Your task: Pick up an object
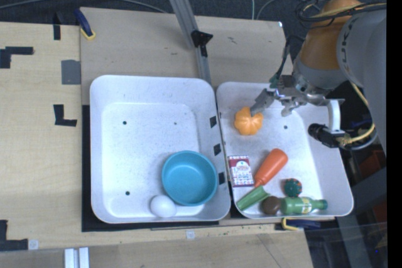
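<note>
Gripper: the gripper (pixel 274 103) is hanging over the upper part of the right bin (pixel 326 166), its two fingers spread apart with nothing between them.
Left finger: one finger (pixel 259 101) is slanting down toward the orange fruit, its tip sitting at the fruit's upper edge; whether it is touching cannot be told.
Orange fruit: the orange fruit (pixel 248 122) is lying just below and to the left of the fingers, on the white floor of the right bin.
Carrot: the carrot (pixel 271 167) is lying tilted further below the fingers, well apart from them, its green top (pixel 252 197) pointing down and left.
Small carton: a small red and white carton (pixel 240 171) is sitting just left of the carrot, near the bin's left wall.
Far corner items: a green bottle (pixel 302 204) is lying on its side along the bottom edge, with a dark brown round item (pixel 271 204) beside it and a small dark green and red item (pixel 291 186) just above.
Left bin: the left bin (pixel 113 135), well left of the fingers, is holding a blue bowl (pixel 188 177) with a white ball (pixel 162 205) touching its lower left.
Arm: the grey arm (pixel 361 41) with its orange band (pixel 323 41) is reaching in from the right, above the fingers.
</note>
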`<state>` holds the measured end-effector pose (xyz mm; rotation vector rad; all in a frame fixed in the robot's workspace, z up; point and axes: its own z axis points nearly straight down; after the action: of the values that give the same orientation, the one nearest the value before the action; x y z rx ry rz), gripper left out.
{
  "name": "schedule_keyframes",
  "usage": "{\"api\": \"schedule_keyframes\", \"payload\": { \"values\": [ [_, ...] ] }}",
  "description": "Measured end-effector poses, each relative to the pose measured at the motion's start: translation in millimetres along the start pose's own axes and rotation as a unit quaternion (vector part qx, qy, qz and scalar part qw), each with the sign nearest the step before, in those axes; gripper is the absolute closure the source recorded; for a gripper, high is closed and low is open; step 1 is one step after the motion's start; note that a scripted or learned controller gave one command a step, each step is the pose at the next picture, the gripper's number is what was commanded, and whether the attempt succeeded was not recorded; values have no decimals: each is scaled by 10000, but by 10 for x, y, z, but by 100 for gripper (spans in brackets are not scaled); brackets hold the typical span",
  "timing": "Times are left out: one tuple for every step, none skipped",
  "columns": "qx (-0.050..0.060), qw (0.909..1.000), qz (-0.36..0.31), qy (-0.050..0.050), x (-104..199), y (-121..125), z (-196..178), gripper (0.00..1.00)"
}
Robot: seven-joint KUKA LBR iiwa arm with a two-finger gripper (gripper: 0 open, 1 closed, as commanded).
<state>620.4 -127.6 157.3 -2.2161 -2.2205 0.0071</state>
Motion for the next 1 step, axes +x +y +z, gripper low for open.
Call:
{"api": "schedule_keyframes", "payload": {
  "values": [
    [-52, 10000, -1, 37, 102, 22, 400, 0]
  ]
}}
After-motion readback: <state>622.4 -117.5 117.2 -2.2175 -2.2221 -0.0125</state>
